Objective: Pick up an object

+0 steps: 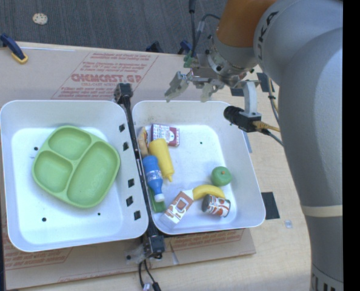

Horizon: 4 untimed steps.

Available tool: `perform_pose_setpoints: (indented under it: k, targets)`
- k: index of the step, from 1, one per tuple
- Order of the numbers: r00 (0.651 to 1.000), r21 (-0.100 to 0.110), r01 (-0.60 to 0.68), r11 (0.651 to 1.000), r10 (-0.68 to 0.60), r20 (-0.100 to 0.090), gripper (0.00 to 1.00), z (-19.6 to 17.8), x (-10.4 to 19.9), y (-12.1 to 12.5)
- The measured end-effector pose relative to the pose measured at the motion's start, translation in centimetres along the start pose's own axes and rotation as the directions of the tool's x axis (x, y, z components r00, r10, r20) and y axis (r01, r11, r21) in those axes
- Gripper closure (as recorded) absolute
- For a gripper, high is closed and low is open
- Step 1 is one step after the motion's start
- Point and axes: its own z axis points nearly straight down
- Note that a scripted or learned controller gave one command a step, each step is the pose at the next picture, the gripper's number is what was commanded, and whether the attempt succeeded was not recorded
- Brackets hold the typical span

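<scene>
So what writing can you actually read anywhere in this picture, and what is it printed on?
"CHEMCAST GP" in red: on the cardboard sheet under the bins.
Smaller red lines around it: too blurred to read.
Labels on the can, the two cartons and the blue bottle: too small to read.

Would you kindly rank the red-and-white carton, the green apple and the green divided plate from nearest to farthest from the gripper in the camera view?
From the gripper:
1. Red-and-white carton, at the right bin's back left.
2. Green apple, toward that bin's front right.
3. Green divided plate, in the left bin.
</scene>
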Motion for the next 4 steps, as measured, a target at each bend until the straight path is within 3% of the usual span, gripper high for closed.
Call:
perform_pose_setpoints:
  k: [1,2,3,4]
  targets:
    - [1.0,0.001,0.006,1.0,-0.006,0.0,1.0,-1.0,0.1,0.0]
    - [1.0,0.007,0.0,1.0,0.0,0.0,1.0,4.4,-5.4,-0.1]
    - [1.0,0.005,0.001,1.0,-0.001,0.0,1.0,2.7,-3.0,-7.5]
    - [1.0,0.005,0.001,1.0,-0.001,0.0,0.0,2.7,-3.0,-7.5]
